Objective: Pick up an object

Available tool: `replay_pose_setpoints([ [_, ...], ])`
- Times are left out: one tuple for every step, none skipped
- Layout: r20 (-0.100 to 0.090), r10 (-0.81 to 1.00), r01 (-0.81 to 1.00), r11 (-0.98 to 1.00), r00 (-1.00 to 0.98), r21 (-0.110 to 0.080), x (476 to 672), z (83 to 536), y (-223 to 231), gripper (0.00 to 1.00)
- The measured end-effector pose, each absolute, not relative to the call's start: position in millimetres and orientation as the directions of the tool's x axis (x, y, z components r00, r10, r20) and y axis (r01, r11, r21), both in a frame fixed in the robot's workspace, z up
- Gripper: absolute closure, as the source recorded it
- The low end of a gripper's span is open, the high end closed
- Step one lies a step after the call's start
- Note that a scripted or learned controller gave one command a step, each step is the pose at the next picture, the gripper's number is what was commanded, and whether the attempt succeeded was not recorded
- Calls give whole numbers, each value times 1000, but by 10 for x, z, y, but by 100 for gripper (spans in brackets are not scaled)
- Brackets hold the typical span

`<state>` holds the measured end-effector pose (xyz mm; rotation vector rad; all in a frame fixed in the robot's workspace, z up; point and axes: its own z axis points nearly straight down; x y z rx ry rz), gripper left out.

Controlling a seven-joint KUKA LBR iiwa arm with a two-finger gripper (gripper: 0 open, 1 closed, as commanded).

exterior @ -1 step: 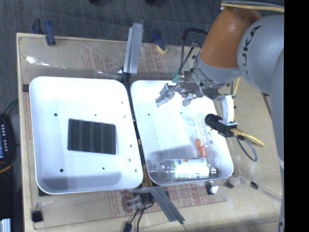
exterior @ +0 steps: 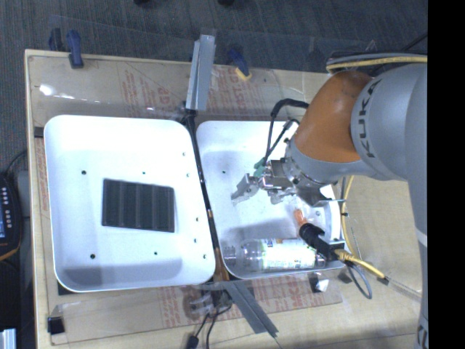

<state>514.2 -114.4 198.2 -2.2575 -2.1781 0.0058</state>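
My hand (exterior: 247, 187) hangs over the middle of the right bin (exterior: 218, 140), reaching left from my grey arm (exterior: 385, 122) with its orange band (exterior: 330, 118). Its grey fingers (exterior: 241, 190) look slightly spread, with white bin floor showing under the tips and nothing between them. A clear bottle (exterior: 272, 255) lies on its side along the near wall of the same bin, well below my hand. A small orange thing (exterior: 298, 214) sits near my wrist, above the bottle's right end. The left bin (exterior: 73, 133) holds a dark ridged slab (exterior: 138, 205) flat at its middle. Both bins rest on the tabletop (exterior: 109, 75).
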Motion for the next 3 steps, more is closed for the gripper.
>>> replay_pose_setpoints([
  [2, 999, 999, 32, -32, -3, 4763, 1082, -1623, 0],
  [2, 999, 999, 39, -39, -3, 4767, 915, -1308, 0],
  [1, 999, 999, 43, -43, -3, 4773, 1013, -1313, 100],
])
